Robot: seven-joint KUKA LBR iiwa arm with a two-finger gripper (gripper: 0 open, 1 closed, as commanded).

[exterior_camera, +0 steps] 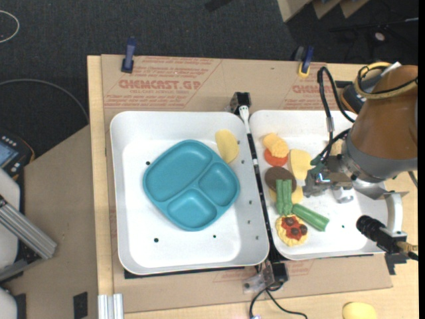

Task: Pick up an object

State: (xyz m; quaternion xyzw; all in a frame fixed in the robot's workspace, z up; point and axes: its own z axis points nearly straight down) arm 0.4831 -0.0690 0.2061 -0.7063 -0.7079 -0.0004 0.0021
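Camera view, looking down at a slant: you have two white bins side by side on the bench. Left bin (126, 198) holds two things: one teal divided plate (191, 184) with three compartments, lying near the middle, and one pale yellow piece (227, 145) just beside the plate's upper right edge, near the dividing wall.

Right bin (345, 241) holds a cluster of toy food along its left side. Count, top to bottom: one orange-and-yellow piece (275, 149); one pale yellow wedge (300, 164) to its right; one brown round piece (279, 177); one bundle of green beans (284, 195) lying upright across the brown piece's lower edge; one green cucumber-like piece (311, 217), tilted, lower right of the beans; one small pizza piece (292, 228) with red topping at the near edge. Six in all, mostly touching or overlapping.

Your arm (385, 128) comes in from the right over the right bin. The gripper (323, 179) sits low, just beside the yellow wedge and above the cucumber piece. You cannot tell from this angle whether it is wide, narrow or holding anything.
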